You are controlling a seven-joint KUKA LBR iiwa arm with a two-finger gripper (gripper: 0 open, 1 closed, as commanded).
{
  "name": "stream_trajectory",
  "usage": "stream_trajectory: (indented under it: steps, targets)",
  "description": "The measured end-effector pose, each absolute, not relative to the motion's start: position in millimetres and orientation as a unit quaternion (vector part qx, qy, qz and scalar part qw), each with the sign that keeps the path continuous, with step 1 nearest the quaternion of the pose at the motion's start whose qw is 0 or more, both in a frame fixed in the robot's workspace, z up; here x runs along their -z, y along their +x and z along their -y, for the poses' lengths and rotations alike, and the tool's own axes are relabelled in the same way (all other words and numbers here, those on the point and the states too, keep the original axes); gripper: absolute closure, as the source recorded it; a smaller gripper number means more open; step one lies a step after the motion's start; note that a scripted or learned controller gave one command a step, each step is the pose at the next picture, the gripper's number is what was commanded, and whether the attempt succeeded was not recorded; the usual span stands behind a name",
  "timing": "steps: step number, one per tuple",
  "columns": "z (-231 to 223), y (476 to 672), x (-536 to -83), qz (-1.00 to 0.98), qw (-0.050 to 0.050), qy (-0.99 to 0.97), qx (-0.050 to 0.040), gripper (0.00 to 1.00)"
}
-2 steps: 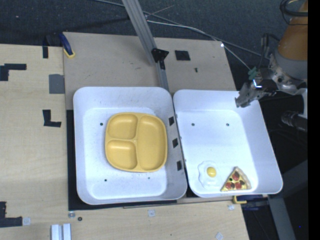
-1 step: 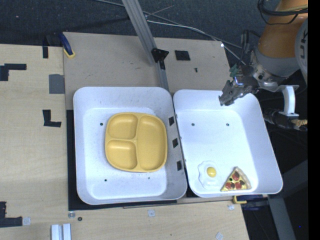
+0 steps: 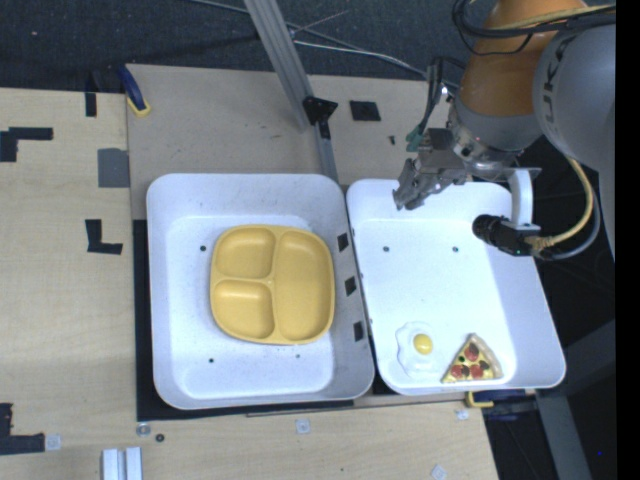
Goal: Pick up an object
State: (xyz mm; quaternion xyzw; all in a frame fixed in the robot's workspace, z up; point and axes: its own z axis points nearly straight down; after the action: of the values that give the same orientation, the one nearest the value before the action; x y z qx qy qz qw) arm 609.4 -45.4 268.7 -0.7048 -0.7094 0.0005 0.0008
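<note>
The hand (image 3: 412, 193) hovered at the right bin's (image 3: 520, 268) eleven o'clock corner; its grip state could not be told. The fried egg (image 3: 416, 346) and pizza slice (image 3: 473, 360) lay well apart, at six o'clock.

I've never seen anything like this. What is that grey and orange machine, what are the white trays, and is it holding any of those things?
One camera looks down at a slant on a bench. The grey and orange machine is a robot arm reaching in from the right. Its tool hangs over the far edge of the right bin, nothing visibly in it. In that bin's near corner lie a toy fried egg and a toy pizza slice. The left bin holds a yellow divided plate.
</note>
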Motion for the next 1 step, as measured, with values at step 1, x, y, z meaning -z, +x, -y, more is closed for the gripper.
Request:
stream_trajectory:
  steps: [1]
  targets:
    - [3.2, 616.7, -251.8, 0.709, 0.001, -0.705, -0.0011, 1.0]
